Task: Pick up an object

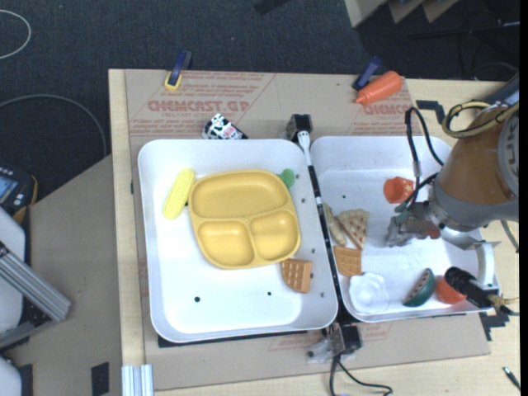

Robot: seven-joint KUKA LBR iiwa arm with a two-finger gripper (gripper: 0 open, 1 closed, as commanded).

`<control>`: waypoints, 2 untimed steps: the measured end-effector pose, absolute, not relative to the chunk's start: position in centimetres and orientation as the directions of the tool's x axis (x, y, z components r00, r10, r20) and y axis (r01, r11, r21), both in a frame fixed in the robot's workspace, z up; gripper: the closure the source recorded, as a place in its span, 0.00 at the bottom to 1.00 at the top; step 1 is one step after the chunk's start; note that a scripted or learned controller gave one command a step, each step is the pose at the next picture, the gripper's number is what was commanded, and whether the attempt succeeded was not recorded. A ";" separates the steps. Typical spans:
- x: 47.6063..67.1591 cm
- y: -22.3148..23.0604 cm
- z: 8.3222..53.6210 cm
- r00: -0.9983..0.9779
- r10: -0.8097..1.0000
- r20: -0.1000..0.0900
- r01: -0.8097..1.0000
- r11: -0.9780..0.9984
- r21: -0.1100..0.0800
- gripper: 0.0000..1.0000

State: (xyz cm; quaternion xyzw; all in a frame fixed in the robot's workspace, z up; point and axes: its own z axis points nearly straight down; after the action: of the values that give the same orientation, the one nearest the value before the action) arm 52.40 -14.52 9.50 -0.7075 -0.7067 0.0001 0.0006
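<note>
Fingers of the gripper, open or clenched I cannot tell, are hanging low over the right bin floor between orange toy and waffle, so closing here is probably risking an empty grasp.

Dark carpet floor; plywood bench; aluminium rail at left.

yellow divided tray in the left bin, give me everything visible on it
The yellow tray looks like matte plastic, rounded, with three compartments: one wide at the far side, two smaller nearer the camera. It lies flat, right way up, slightly rotated, in the left bin. A corn cob sits at its left edge, a green piece at its far right corner, a waffle piece by its near right.
</note>
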 end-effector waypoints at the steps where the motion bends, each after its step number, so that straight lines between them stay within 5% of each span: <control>1: 52.7 -15.4 15.5 0.000 1.000 -0.003 1.000 0.000 0.007 1.00; 2: 52.7 -15.5 21.9 -0.001 1.000 -0.003 1.000 0.001 0.009 1.00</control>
State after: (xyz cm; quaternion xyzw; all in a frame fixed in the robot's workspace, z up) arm 52.67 -15.49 21.91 -0.7066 -0.7076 -0.0020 -0.0044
